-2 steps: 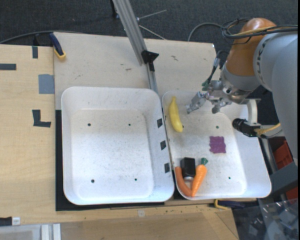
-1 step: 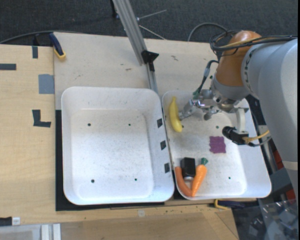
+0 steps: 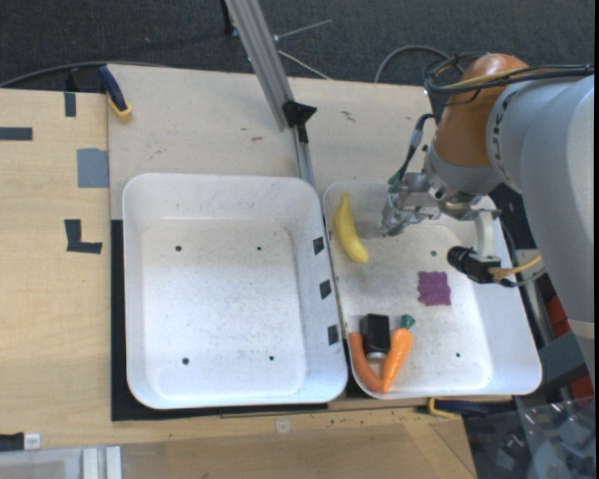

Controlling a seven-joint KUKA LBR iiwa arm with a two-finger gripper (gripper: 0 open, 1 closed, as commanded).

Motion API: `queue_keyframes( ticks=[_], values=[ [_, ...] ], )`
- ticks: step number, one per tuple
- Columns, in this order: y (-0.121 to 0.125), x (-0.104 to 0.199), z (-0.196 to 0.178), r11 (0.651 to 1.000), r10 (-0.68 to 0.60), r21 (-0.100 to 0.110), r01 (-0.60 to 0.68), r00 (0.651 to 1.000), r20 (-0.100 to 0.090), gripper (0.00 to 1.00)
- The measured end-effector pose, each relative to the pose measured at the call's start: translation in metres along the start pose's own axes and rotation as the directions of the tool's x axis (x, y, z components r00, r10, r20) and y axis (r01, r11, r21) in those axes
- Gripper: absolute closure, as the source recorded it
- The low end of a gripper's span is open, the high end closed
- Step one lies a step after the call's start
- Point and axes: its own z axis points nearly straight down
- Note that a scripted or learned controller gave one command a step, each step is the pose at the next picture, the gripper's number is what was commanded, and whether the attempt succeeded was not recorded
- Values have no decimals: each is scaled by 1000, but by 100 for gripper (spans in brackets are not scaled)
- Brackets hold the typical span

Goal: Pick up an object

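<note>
The right bin (image 3: 499,367) holds a yellow banana (image 3: 350,230) along its left wall, a flat purple piece (image 3: 434,288) in the middle, and two orange carrots (image 3: 396,355) at the front left with a small black block (image 3: 376,333) between them. My gripper (image 3: 393,223) hangs over the back of this bin, a little right of the banana's upper end. Nothing shows between its fingers. The grey arm with its orange band (image 3: 476,118) reaches in from the right.
The left bin (image 3: 220,287) stands beside the right one. A metal pole (image 3: 265,53) slants down from the top to the bins' shared back corner. Black cables and a connector (image 3: 474,263) hang from the wrist over the right bin.
</note>
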Motion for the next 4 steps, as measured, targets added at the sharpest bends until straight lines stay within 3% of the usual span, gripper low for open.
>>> queue_keyframes(
  ticks=[1, 3, 4],
  values=[
    [1, 3, -64, 1000, 0, -8, 0, 1000, 0, 100],
    [2, 2, -140, 1000, 1, -6, -1, 1000, -1, 100],
    [6, 51, -127, 1000, -3, -1, 3, 1000, -2, 100]
  ],
)
